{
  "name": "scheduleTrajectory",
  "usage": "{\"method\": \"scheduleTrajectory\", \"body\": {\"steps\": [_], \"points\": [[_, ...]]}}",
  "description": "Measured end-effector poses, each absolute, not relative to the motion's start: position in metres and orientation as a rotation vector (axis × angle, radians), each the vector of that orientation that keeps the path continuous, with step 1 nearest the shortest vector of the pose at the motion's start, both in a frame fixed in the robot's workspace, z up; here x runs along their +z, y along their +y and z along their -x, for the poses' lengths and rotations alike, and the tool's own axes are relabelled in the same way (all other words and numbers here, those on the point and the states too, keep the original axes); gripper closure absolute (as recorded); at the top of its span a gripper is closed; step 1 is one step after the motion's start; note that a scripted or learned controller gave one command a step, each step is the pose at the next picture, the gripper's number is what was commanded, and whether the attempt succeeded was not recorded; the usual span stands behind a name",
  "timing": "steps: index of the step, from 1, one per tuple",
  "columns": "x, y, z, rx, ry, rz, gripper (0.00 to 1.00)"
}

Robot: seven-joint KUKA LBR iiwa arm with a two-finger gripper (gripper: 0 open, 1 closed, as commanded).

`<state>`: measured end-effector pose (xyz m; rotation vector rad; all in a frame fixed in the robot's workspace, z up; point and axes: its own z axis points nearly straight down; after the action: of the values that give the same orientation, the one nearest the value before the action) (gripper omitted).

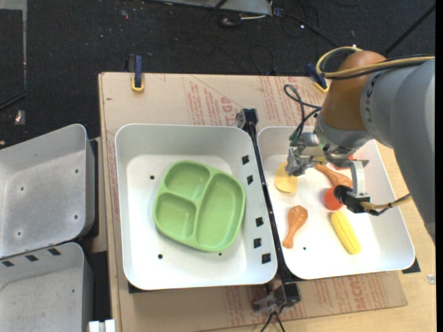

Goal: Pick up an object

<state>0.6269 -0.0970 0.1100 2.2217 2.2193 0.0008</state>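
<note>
A KUKA arm [387,95] reaches in from the right and lowers its gripper [296,163] over the upper-left part of the right bin [387,258], close to the divider between the two bins, with a pale yellow toy food piece [285,182] just below it; whether the gripper is open or closed cannot be told from this angle. A toy chicken drumstick [295,225] lies near the bin's left wall, a corn cob [345,231] sits toward the middle with open floor around it, and a red piece [333,198] and an orange piece [333,176] rest beside the wrist. The left bin [138,158] holds a green divided plate [200,205], with bare floor along its rim.
</note>
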Motion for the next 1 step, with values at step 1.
{"method": "scheduleTrajectory", "body": {"steps": [1], "points": [[0.1730,-0.0970,-0.6338,0.006,2.220,-2.215,1.00]]}}
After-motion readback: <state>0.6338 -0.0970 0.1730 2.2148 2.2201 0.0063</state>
